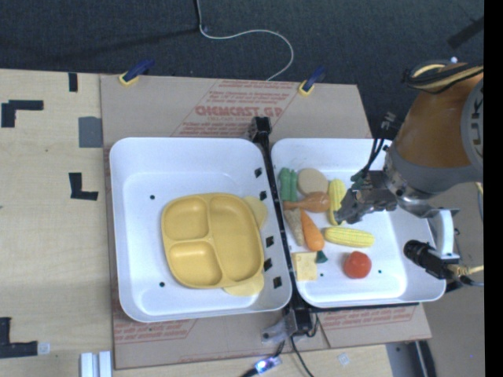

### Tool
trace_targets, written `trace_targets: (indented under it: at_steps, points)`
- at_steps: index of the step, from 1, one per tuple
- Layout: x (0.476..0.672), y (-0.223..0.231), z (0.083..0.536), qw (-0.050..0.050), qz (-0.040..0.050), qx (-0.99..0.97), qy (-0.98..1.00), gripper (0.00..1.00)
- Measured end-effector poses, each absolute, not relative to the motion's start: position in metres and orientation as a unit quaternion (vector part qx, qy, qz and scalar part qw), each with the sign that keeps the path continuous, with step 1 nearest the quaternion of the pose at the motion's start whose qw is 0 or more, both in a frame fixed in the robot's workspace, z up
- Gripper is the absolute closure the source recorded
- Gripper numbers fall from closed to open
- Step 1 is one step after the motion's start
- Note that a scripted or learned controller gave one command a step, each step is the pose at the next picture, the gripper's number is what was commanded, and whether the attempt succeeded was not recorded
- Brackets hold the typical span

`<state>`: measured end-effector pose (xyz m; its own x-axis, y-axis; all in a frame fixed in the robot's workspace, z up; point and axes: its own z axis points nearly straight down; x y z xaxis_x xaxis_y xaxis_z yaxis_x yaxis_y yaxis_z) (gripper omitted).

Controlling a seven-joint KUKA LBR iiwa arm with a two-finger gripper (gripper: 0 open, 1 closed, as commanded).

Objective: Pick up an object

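Bench: we saw a pale wooden top under a dark cloth backdrop, with a cardboard sheet (236, 108) lying beneath two white bins.
Right bin (393, 289): we found the toy food here, crowded toward its nine o'clock side.
Corn cob (348, 236): it lay flat near the bin's centre, just at six o'clock of the gripper.
Second corn cob (336, 193): it stood more on end, at nine o'clock of the gripper and touching or nearly touching it.
Carrot (312, 231): it lay aslant at nine o'clock of the flat cob.
Tomato (357, 265): it sat at six o'clock of the flat cob, a little apart.
Green pieces (288, 184): they rested at the bin's ten o'clock, beside a beige round piece (311, 181).
Yellow cheese square (306, 266): it lay at the bin's seven o'clock.
Gripper (355, 204): it hung low among the food; we could not tell whether its fingers were apart or together, and we saw nothing between them.
Arm (440, 132): grey and orange, it entered from three o'clock.
Left bin (130, 163): it held a yellow divided plate (211, 238) at its centre.
Cable (244, 34): a white one looped at twelve o'clock on the cloth.
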<state>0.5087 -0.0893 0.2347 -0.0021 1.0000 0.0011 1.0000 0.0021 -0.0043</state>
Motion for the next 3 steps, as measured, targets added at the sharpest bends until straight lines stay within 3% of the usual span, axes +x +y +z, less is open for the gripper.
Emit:
trace_targets:
  at_steps: [1, 2, 3]
  points:
    - [0.485, -0.065, 0.228, 0.002, 0.0014, -0.706, -0.708, 1.0]
    - [0.478, -0.072, 0.229, 0.001, 0.0011, -0.707, -0.707, 1.0]
    - [0.491, -0.076, 0.214, 0.001, 0.0015, -0.707, -0.707, 1.0]
